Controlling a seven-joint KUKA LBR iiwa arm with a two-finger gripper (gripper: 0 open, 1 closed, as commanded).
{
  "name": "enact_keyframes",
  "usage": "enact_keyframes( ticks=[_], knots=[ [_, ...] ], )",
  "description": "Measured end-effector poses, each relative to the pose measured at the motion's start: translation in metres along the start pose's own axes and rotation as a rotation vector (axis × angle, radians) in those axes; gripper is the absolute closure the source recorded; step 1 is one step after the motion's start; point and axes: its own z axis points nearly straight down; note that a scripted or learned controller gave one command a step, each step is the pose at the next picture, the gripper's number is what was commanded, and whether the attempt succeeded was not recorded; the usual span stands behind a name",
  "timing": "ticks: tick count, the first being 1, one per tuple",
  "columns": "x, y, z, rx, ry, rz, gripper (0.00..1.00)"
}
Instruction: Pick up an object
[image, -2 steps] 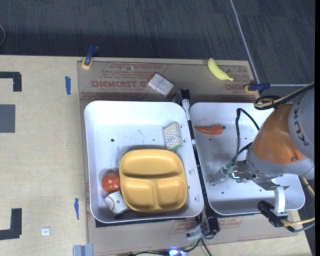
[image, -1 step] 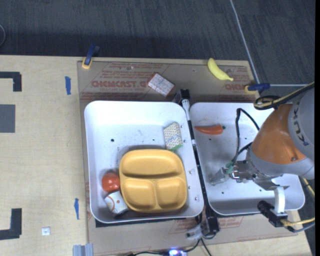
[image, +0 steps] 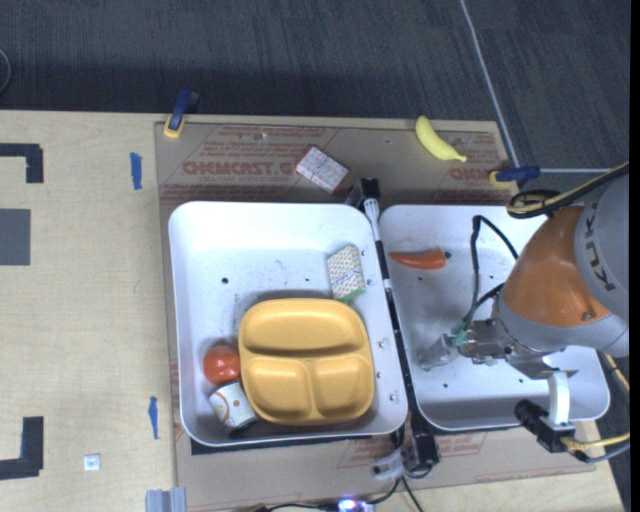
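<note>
My gripper (image: 438, 351) is low over the floor of the right bin (image: 560, 400), near its left-middle, reaching in from the right below the arm's orange band (image: 550, 280). Nothing shows held in it. An orange-red carrot-like piece (image: 418, 259) lies at the bin's upper left, well apart from the gripper. The left bin (image: 200, 250) holds a yellow divided tray (image: 305, 360), a red ball (image: 221, 363) and a small white-and-orange object (image: 232, 404) at the tray's left, and a patterned packet (image: 345, 270) above the tray.
Outside the bins, on the brown board behind them, lie a yellow banana (image: 438, 140) and a small patterned box (image: 321, 168). Blue clamps (image: 180, 108) grip the board's edges. A black cable (image: 478, 250) loops from the arm over the right bin.
</note>
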Motion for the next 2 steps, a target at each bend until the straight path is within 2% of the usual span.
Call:
enact_keyframes(
  ticks=[1, 2],
  knots=[
    [-0.001, 0.029, 0.000, 0.000, 0.000, -0.001, 0.00],
    [-0.003, -0.002, 0.000, -0.001, 0.000, 0.000, 0.00]
  ],
)
